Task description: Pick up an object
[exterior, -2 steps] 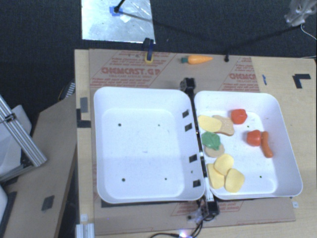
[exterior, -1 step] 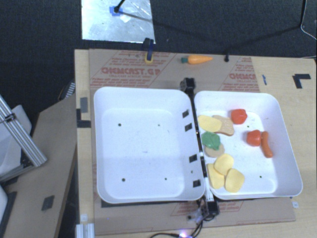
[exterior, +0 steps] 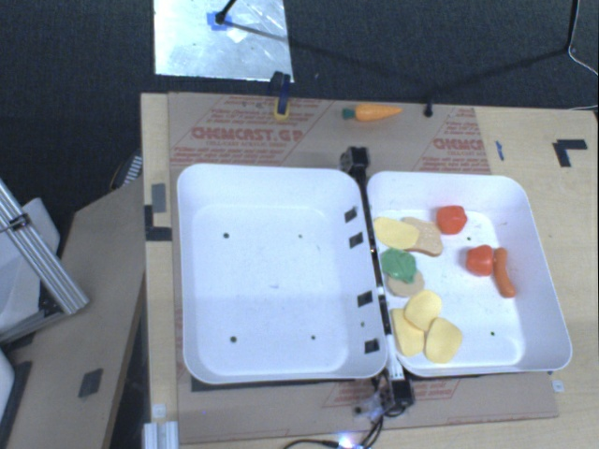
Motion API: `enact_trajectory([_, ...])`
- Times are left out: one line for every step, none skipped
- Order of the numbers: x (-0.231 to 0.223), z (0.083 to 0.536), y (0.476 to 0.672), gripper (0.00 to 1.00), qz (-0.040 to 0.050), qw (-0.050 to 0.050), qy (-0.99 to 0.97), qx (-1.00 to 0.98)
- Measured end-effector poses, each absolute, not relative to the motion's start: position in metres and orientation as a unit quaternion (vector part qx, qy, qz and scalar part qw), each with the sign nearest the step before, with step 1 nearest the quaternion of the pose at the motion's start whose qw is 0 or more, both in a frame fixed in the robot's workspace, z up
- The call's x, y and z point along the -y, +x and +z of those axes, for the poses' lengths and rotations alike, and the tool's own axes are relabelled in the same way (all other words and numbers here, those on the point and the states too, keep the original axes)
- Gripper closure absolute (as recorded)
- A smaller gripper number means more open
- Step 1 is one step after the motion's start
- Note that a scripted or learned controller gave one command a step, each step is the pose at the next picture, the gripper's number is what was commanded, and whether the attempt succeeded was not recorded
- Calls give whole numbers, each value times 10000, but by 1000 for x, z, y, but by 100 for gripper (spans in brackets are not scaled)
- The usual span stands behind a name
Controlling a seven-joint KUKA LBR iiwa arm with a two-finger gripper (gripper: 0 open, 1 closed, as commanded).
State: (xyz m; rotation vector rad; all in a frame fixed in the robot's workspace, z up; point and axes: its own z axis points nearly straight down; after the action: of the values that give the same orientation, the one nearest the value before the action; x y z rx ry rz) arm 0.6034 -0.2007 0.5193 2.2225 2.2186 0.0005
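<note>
The right bin (exterior: 524, 251) holds several toy food pieces. A red tomato-like piece (exterior: 451, 219) lies near its back, with another red piece (exterior: 480, 260) and an orange sausage (exterior: 504, 272) to the right. A yellow slice (exterior: 394, 233) and a tan bread slice (exterior: 426, 238) lie by the bin's left wall. Below them sit a green leafy piece (exterior: 400, 266) and three yellow pieces (exterior: 427, 325).
The left bin (exterior: 271, 269) stands beside the right one, joined by black clips (exterior: 360, 241). An orange carrot (exterior: 372, 113) lies on the cardboard behind the bins. A shiny metal sheet (exterior: 223, 24) lies on the floor at the back. An aluminium rail (exterior: 37, 260) leans at the left.
</note>
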Motion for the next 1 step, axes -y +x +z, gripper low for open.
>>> enact_trajectory([206,528,671,100,11,25,7051,-7091])
